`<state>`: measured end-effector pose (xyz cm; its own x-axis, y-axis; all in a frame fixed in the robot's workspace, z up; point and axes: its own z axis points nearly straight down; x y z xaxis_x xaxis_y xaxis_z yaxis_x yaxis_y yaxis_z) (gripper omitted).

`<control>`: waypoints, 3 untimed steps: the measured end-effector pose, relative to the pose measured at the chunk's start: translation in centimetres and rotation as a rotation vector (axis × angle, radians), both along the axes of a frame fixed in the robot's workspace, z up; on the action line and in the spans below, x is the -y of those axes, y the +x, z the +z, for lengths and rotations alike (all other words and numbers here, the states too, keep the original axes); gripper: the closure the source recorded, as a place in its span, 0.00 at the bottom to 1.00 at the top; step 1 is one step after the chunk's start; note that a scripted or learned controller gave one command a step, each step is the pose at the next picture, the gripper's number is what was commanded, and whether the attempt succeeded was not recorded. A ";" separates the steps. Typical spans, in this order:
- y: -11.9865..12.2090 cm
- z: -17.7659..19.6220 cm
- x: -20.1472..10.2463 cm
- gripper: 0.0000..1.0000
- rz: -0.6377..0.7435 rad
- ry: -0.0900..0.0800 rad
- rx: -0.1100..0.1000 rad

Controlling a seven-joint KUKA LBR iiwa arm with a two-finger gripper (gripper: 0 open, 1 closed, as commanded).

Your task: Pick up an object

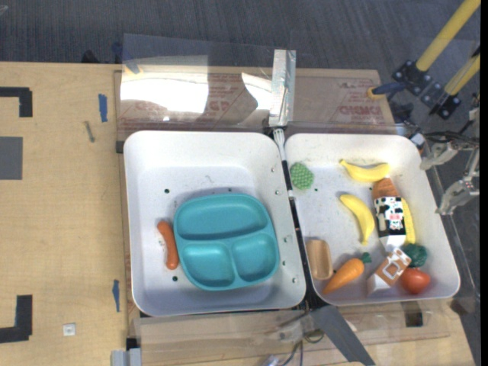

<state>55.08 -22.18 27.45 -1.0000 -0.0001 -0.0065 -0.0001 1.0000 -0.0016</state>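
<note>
The right bin [328,147] on the bench [53,204] holds two bananas [364,171], a green ball [302,175], a carrot [345,273], a tomato [416,281] and a cow-patterned carton [391,214] crowded together, the left bin [145,158] holds a teal divided plate [226,239] with a sausage [168,244] just beside it, and thin grey metal shapes [456,183] past the right bin's rim are too cluttered to identify.
</note>
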 end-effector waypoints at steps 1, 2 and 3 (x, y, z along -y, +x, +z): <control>-6.9 -13.2 -3.0 0.00 0.019 0.004 -0.011; 2.1 -17.0 -6.9 0.00 -0.113 -0.005 0.029; 4.3 -17.1 -10.7 0.00 -0.166 -0.004 0.039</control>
<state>59.38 -11.44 10.32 -0.9853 0.1646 -0.0458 0.1649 0.9863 -0.0027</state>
